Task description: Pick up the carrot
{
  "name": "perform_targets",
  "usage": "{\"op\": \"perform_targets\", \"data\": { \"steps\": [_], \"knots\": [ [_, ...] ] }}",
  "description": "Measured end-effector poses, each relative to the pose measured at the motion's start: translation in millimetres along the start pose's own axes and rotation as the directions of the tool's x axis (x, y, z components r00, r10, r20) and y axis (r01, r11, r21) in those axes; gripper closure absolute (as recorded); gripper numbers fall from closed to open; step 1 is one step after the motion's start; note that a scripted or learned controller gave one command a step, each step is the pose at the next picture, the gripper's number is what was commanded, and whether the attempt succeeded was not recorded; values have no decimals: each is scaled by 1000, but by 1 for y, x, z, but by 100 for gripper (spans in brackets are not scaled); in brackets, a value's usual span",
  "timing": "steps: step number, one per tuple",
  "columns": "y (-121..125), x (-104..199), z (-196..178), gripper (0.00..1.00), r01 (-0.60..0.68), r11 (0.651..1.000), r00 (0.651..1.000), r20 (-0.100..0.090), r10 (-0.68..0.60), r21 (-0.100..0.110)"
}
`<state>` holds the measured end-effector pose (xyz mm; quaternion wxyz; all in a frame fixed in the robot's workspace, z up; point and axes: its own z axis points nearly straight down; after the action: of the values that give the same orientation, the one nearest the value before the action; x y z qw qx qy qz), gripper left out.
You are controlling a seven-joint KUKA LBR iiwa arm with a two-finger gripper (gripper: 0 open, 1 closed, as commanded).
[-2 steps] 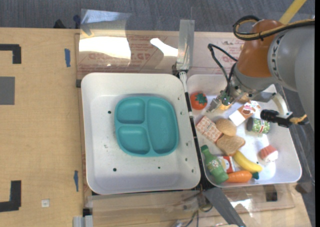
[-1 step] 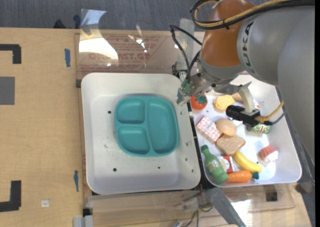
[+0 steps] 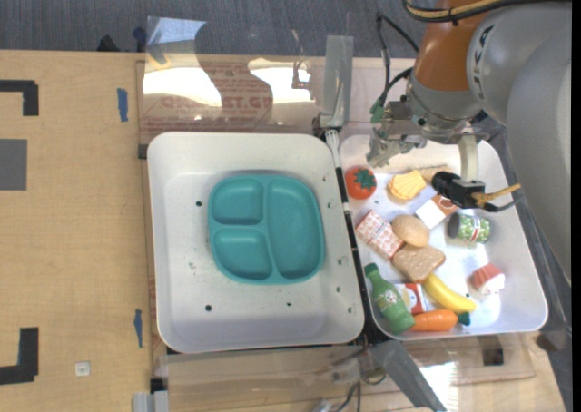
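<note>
Hovering at the right bin's far edge, the hand (image 3: 396,143); grip unreadable; carrot (image 3: 434,319) near front, unlabelled.

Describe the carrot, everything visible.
The carrot is a small orange toy, smooth and plastic-looking, with a greenish end toward the left. It lies flat, roughly horizontal, at the near edge of the right bin, among other toy food. Its left end meets the green bottle; the banana lies just above, touching or nearly so. The gripper is at the bin's far end, well apart from it, so the carrot is not yet picked up.
</note>
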<state>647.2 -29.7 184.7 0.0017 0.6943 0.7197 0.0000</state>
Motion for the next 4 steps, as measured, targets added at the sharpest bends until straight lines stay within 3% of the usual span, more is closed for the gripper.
{"op": "perform_targets", "data": {
  "steps": [1,2,3,4],
  "knots": [
    [-31,-9,-129,100,52,999,999,0,-52,-13],
    [-32,-89,-61,100,34,999,999,-1,-34,9],
    [-18,-75,-11,100,-416,909,909,0,416,9],
    [-17,-76,-12,0,-417,909,909,0,417,6]
  ]
}}
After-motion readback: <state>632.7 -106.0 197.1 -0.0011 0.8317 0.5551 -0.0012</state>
